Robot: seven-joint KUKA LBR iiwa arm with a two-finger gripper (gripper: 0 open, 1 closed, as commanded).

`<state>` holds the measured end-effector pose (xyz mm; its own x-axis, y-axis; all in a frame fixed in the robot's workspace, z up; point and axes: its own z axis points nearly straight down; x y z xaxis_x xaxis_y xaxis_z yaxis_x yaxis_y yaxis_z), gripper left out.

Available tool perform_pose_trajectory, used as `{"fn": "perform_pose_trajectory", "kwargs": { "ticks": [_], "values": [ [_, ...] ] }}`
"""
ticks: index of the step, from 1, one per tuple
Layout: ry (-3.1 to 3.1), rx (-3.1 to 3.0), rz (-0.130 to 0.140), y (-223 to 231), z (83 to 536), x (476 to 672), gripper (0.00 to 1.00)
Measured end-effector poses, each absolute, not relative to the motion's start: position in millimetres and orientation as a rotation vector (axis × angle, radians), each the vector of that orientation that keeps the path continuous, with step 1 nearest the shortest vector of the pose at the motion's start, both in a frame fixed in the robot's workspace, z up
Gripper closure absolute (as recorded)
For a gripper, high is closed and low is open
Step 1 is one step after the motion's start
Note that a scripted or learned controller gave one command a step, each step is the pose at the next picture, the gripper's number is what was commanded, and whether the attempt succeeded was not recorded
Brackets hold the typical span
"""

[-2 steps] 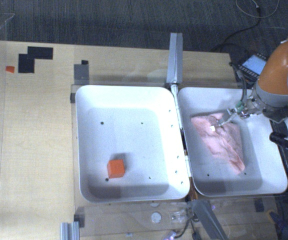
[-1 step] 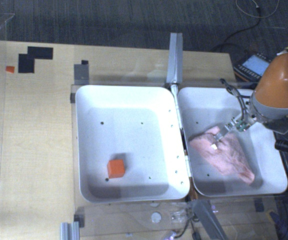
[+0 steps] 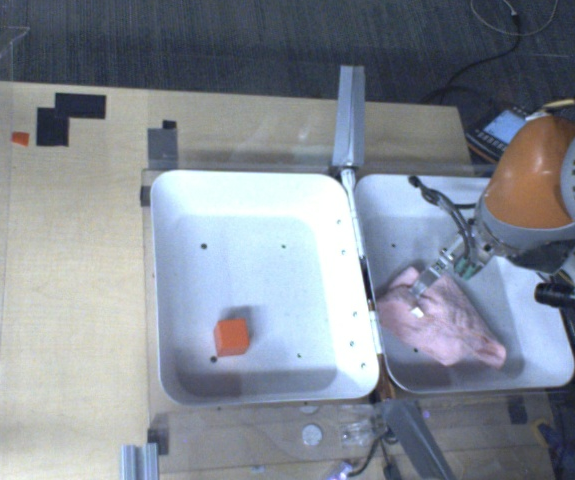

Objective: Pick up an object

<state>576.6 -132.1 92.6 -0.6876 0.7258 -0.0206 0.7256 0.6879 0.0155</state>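
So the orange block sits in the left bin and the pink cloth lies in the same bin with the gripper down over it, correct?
Not quite. The camera view shows the pink cloth in the right bin, not the left one. The rest stands: the orange block sits in the left bin, and the gripper is down over the cloth.

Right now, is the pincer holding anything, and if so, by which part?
It cannot be told. The pincer is down at the upper left edge of the pink cloth in the right bin, but no cloth shows between its tips.
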Motion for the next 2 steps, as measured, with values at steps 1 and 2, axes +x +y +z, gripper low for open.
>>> {"fn": "perform_pose_trajectory", "kwargs": {
  "ticks": [1, 2],
  "values": [
    [2.864, 1.233, 0.017, -130.0, 101.5, 579.2, 1.0],
    [2.583, 1.779, 0.004, -104.1, 182.8, 612.0, 1.0]
  ]
}}
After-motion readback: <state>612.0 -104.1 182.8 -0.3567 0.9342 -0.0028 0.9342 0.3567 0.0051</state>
